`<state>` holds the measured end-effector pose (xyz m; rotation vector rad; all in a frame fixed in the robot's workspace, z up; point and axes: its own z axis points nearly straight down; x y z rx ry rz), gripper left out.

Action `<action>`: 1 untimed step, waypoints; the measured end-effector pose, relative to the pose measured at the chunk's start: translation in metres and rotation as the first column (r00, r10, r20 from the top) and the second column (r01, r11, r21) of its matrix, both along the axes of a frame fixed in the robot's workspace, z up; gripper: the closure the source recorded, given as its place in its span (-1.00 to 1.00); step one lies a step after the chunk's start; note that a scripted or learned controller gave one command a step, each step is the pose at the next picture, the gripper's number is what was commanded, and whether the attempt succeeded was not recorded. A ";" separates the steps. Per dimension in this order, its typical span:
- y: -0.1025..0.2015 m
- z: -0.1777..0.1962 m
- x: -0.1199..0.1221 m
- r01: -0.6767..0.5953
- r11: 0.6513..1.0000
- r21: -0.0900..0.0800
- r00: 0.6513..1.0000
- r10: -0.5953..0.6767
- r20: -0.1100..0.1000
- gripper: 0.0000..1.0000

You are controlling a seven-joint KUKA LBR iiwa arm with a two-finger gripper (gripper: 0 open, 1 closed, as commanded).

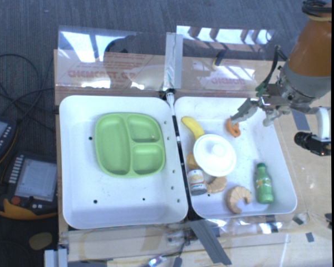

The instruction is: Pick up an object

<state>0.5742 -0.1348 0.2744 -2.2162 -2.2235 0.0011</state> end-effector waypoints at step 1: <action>-0.033 -0.054 0.069 -0.293 0.956 -0.004 0.956 0.293 0.001 -1.00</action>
